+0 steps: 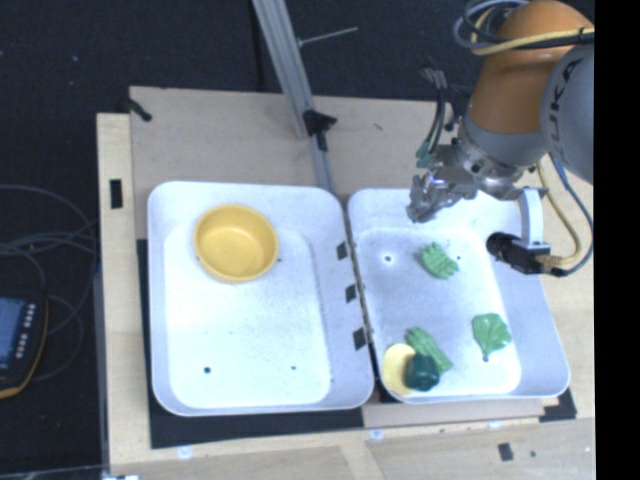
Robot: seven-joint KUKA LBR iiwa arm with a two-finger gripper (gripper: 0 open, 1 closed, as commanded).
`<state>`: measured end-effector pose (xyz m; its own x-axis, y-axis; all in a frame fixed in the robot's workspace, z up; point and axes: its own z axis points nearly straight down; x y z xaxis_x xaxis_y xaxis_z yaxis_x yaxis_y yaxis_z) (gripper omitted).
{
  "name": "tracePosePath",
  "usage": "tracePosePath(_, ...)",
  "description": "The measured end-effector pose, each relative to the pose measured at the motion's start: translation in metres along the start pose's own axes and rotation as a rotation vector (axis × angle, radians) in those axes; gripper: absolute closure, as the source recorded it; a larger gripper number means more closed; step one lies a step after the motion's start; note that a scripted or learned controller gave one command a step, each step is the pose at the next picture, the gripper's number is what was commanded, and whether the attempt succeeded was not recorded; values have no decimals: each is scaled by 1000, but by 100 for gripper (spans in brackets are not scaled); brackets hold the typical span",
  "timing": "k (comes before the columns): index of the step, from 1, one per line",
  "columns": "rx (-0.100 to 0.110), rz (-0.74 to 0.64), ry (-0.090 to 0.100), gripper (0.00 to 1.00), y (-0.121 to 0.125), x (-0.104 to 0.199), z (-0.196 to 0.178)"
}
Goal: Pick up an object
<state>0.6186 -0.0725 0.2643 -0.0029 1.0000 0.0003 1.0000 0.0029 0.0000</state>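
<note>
My gripper (422, 208) hangs over the far edge of the right bin (530, 368), above and a little left of a small light-green object (437, 260). Nothing shows between its fingers. A second green piece (489, 332) lies toward the bin's right side. At the near left corner of this bin a green ridged object (427, 345) rests against a dark green round piece (422, 373) and a yellow item (397, 366). In the left bin (250, 368) a yellow bowl (236, 242) sits upright at the far left.
A grey metal pole (285, 53) slants down from the top to the gap between the bins. Black clips (352, 293) line the divider. A cable with a black connector (515, 251) hangs off the arm over the right bin's right side.
</note>
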Motion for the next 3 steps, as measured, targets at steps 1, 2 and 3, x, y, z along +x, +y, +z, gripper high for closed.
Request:
tracePosePath(1, -1, -1, 1, 100, -14, 54, 0)
tracePosePath(2, 0, 0, 0, 100, -31, 106, 14)
tracePosePath(3, -1, -1, 1, 100, -54, 158, 11)
